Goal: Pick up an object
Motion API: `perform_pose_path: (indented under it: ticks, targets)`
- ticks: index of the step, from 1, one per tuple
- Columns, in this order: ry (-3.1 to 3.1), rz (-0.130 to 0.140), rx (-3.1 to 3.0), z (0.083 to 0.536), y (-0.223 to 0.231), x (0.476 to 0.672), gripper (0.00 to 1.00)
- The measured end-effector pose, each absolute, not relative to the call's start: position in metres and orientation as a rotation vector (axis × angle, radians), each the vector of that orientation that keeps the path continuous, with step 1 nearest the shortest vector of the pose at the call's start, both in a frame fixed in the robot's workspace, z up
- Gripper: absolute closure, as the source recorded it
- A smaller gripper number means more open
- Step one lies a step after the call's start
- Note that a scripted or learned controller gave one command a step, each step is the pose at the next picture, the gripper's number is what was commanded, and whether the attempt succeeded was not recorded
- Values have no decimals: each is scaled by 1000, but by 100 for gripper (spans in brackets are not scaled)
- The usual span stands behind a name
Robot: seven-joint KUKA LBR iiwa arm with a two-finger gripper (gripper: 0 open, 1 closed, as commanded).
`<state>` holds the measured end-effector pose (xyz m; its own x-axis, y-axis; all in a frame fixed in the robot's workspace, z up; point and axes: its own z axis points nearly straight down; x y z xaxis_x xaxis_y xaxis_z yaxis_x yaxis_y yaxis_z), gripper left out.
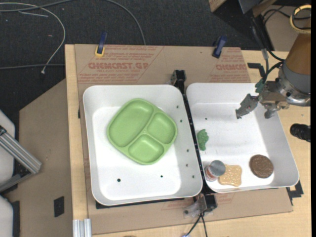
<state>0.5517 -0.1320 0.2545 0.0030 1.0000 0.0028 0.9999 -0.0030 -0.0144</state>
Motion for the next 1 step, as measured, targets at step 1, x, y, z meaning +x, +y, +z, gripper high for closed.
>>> perform_pose_path:
  ticks: [1]
  targets:
    - [-2220,1,-2220,261,-132,554,0]
